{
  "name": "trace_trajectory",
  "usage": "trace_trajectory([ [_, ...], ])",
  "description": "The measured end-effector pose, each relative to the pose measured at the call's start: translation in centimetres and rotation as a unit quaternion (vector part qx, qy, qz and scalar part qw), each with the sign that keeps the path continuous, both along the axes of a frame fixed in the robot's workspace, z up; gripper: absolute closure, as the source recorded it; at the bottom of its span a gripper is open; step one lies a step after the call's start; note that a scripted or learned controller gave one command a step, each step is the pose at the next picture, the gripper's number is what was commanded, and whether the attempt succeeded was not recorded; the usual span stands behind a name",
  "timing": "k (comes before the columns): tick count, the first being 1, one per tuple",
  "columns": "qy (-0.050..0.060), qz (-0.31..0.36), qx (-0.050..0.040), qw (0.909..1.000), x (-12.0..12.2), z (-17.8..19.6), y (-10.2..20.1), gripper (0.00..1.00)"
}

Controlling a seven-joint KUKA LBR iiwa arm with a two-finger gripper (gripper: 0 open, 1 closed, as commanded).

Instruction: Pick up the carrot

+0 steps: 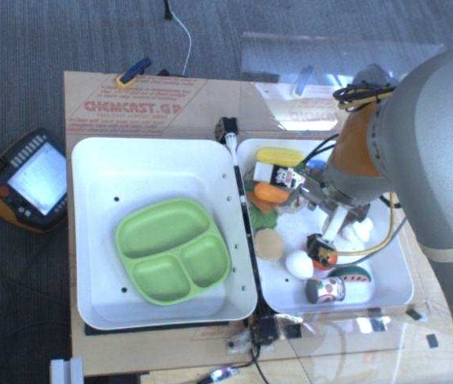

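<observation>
While the arm [358, 146] reaches in from the right, I see its tool end low over the upper left part of the right bin [392, 285]. The carrot [270, 192] lies there, close to the wall this bin shares with the left bin [130, 166]. It rests on the bin floor, its length running roughly left to right, with a green piece [260, 205] touching its lower side. A yellow piece [278, 156] lies just above it, and something blue [316, 166] peeks out from behind the arm beside that. The jaws sit just beside the carrot's right end, but the wrist covers them and I cannot tell whether they are apart or together, nor whether they touch the carrot. I see nothing clamped between them. Lower in the same bin a tan disc [269, 244] lies near the shared wall, with a white egg [298, 264] just beside it. A can [326, 290] lies on its side near the front wall, next to a watermelon slice [356, 276]. A white lump [361, 230] sits near the arm. The left bin holds a green divided plate [174, 250], lying flat and tilted a little in plan. Both bins rest on the brown counter [130, 106], which carries a blue and yellow clamp [133, 70] at its far edge. A pendant [26, 178] lies on the floor to the left.
</observation>
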State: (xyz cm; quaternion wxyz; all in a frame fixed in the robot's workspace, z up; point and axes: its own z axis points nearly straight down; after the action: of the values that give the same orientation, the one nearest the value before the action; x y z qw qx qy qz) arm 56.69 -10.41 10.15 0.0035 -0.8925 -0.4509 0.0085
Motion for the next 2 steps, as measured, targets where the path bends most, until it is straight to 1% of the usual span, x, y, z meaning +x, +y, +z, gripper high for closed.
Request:
trace_trajectory([
  [1, -0.002, -0.213, -0.0016, 0.9769, 5.8, -1.3, -1.5, 0.00],
  [2, 0.016, -0.338, -0.0085, 0.9411, 7.0, -1.4, -0.1, 0.00],
])
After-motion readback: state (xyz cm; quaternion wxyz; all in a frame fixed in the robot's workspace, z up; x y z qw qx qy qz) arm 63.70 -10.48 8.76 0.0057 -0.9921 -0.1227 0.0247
